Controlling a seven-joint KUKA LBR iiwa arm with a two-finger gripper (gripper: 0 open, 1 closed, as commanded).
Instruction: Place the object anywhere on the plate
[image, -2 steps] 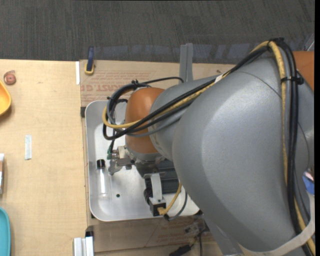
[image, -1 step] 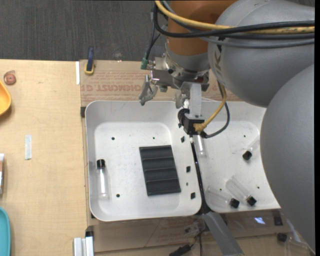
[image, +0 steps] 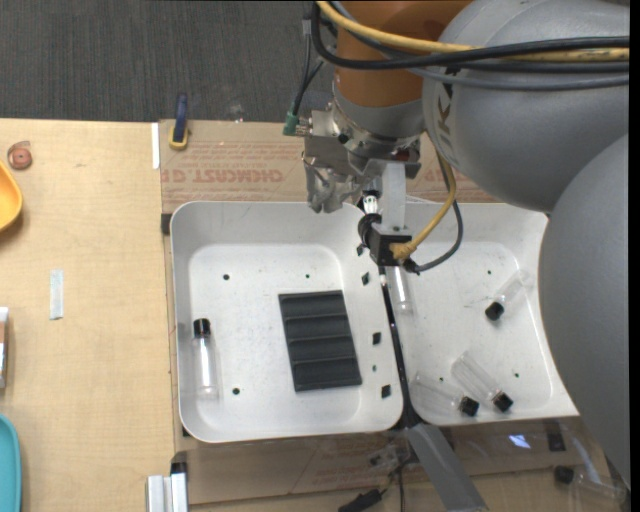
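Gripper (image: 326, 197): boxy grey metal. It sits over the back rim of the left bin (image: 178, 300), near the seam btw the two bins.
Jaw state: can't tell if open or shut from this angle, too much clutter at the tip.
Wrist: points roughly straight down, w/ cables looped around it.
Arm (image: 590, 300): fat, smooth grey links come in from the right and cover a good chunk of the right bin (image: 470, 255). Orange band (image: 385, 60) sits right above the wrist.
Plate (image: 318, 340): matte black rectangular slab, ribbed into crosswise bands. It lies flat on the left bin floor, about mid-bin and a bit toward the seam, turned slightly off square.
Capped vial (image: 204, 358): clear plastic tube w/ black cap, lying flat along the left wall of the left bin, cap end toward the back. It's on the bin floor, well apart from the plate.
Seam tube (image: 397, 290): clear tube-ish thing along the seam below the wrist. Can't tell if it's loose or attached.
Lone vial (image: 497, 303): same clear tube/black cap type, lying at a slant mid right bin.
Vial pair (image: 470, 388): two more, close together near the front of the right bin.
Bins: shallow white plastic w/ rounded corners and speckled floors.
Cardboard (image: 240, 170): brown, printed, behind the bins.
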